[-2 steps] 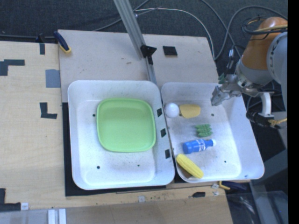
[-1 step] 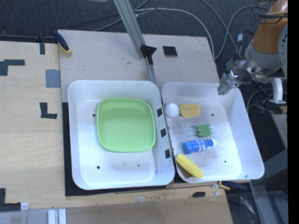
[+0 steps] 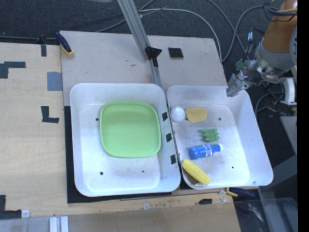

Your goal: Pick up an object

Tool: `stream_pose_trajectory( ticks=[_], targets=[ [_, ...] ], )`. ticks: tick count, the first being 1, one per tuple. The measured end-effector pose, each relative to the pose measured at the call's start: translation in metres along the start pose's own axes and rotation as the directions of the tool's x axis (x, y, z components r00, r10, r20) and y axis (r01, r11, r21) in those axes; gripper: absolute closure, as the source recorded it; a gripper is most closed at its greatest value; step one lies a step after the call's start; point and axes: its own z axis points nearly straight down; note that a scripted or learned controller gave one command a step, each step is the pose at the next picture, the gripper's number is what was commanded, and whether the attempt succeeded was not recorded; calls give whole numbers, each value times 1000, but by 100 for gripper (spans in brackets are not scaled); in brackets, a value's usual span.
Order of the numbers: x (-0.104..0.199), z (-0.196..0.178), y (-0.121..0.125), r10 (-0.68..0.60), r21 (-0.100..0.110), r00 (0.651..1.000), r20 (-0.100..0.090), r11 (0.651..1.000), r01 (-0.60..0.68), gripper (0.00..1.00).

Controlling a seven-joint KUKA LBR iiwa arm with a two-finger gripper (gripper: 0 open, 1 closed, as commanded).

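The right bin (image 3: pixel 244 129) holds a white ball (image 3: pixel 177 113), a flat yellow piece (image 3: pixel 196 114), a small green toy (image 3: pixel 210 135), a blue bottle with a white cap (image 3: pixel 204 151) and a yellow corn cob (image 3: pixel 195 172). My gripper (image 3: pixel 235 85) hangs over the bin's far right corner, above and right of the yellow piece, apart from every object. Nothing shows between its tips.
The left bin (image 3: pixel 84 129) carries a light green square plate (image 3: pixel 130 129). A slanted metal pole (image 3: pixel 140 33) crosses the bench behind the bins. Cables (image 3: pixel 193 11) lie on the dark floor at the back.
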Motion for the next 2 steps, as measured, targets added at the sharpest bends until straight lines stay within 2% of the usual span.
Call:
stream_pose_trajectory(
  ticks=[1,2],
  targets=[
    [48,-8,0,-3,0,1000,-1,1000,3,100],
    [97,0,9,-4,1,1000,-1,1000,4,100]
  ],
)
